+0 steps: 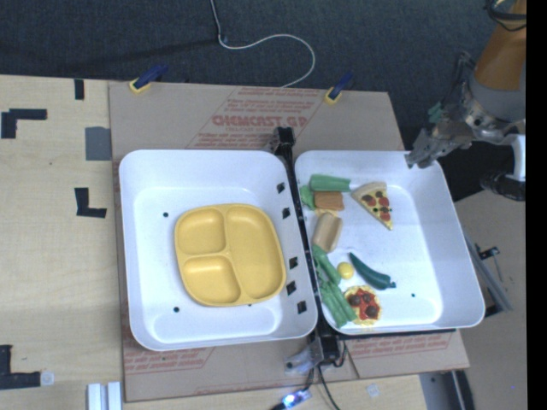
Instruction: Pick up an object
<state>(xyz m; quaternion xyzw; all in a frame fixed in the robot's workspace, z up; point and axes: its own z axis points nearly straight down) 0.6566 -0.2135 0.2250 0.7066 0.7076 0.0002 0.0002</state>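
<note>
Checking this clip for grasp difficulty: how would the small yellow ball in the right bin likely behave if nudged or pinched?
The small yellow ball looks round, so it would probably roll. It sits close between green toy pieces, which may block it and crowd a pinch.

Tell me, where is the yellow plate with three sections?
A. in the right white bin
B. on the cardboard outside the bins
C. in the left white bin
C: the yellow three-section plastic plate lies flat in the left shallow white bin, while the toy food sits in the other bin.

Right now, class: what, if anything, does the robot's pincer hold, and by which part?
Nothing visibly. The grey two-finger pincer hangs at the upper right corner of the shallow white right bin, apart from the toy pizza slice inside.
</note>
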